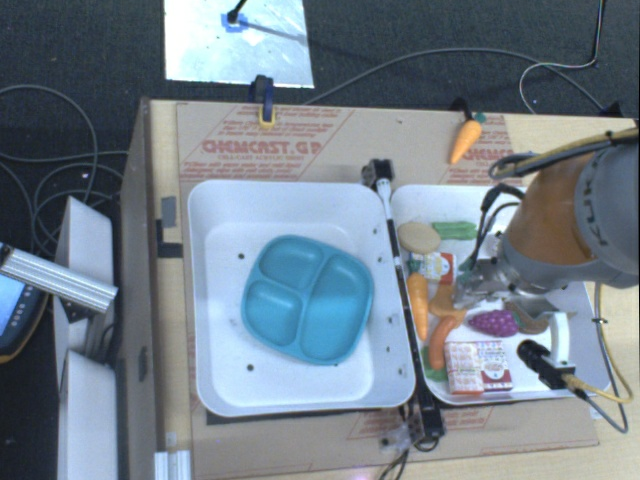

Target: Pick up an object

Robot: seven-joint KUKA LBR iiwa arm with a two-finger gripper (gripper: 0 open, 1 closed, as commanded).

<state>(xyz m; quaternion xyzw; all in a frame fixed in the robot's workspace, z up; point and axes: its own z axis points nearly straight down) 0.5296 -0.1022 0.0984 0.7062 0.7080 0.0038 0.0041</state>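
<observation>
Nearest, a red-and-white packet (pixel 478 366) is seen in the right bin (pixel 430 200), with carrots (pixel 418 306), grapes (pixel 493 322) and a carton (pixel 436 266). A blue plate (pixel 306 298) is held by the left bin (pixel 290 200). The gripper (pixel 472 286) is poised over the carrots; its opening cannot be told.

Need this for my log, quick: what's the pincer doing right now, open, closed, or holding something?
Pincer: cannot be told; it sits low in the right bin among the toy food.
</observation>
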